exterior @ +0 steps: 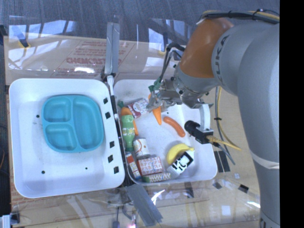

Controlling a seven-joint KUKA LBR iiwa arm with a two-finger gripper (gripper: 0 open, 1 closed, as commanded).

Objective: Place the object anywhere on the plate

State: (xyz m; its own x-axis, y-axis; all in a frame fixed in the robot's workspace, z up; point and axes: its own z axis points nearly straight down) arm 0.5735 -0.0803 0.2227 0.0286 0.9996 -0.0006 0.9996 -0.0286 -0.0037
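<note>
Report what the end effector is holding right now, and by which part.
The end effector appears to hold the carrot by its wide top end, tip pointing down above the right bin.

One fixed camera looks down at a slant from above my desk [57, 61], near enough to frame both white bins [61, 184], my arm [247, 56] entering from its right.
</note>
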